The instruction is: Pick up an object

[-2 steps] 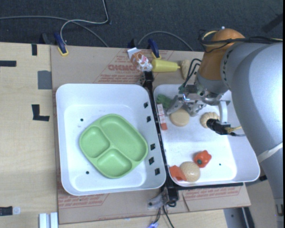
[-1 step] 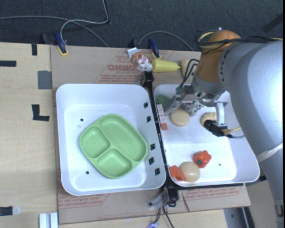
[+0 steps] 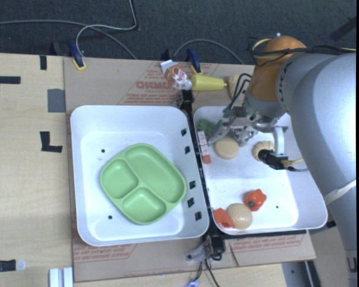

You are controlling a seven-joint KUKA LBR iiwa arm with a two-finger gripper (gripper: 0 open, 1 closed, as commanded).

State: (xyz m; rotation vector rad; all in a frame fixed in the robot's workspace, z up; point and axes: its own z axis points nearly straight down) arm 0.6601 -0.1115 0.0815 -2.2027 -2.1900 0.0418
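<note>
My gripper [image 3: 232, 131] hangs low over the back of the right bin [image 3: 287, 187], under the orange band of the wrist. Just below it in the view lies a round beige item [image 3: 226, 149]; I cannot tell whether they touch. A small green item [image 3: 206, 126] lies to the gripper's left by the bin wall. A tan and dark item [image 3: 264, 152] rests to its right. Toward the front of the bin lie a red pepper [image 3: 255, 199] and a beige ball [image 3: 240, 216] with an orange piece [image 3: 222, 218] beside it.
The left bin [image 3: 90, 142] holds a green divided plate [image 3: 143, 183]. Behind the bins on the cardboard lie a yellow item [image 3: 207, 83] and a small printed packet [image 3: 176, 75]. The bulky grey arm [image 3: 329, 124] covers the right side.
</note>
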